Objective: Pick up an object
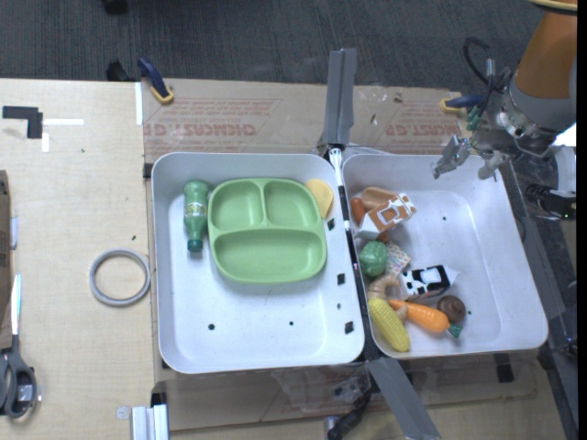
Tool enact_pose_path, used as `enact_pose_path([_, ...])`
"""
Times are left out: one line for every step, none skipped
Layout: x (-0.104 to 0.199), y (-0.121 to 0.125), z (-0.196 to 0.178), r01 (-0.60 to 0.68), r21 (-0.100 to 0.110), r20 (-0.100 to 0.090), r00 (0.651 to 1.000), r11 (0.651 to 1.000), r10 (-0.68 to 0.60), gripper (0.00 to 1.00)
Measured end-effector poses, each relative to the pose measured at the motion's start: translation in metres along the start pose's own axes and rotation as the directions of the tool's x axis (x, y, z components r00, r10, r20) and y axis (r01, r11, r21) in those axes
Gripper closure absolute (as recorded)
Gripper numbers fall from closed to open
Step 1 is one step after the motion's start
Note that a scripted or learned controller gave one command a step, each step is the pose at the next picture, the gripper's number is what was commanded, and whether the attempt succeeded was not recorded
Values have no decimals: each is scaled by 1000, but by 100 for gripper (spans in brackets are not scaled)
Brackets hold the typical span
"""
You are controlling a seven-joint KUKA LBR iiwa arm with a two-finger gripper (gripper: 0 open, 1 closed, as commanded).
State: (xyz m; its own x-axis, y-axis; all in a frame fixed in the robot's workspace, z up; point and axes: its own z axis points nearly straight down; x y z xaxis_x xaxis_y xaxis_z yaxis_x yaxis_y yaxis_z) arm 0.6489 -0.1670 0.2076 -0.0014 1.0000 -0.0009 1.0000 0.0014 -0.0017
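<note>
A yellow plastic corn cob and an orange toy carrot lie well below and left of the gripper, which hangs open, holding nothing.

Faint red mirrored lettering on the cardboard sheet — not legible
</note>
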Motion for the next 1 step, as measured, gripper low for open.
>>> enact_pose_path([0,0,-9,2,0,1,1000,1000,-2,100])
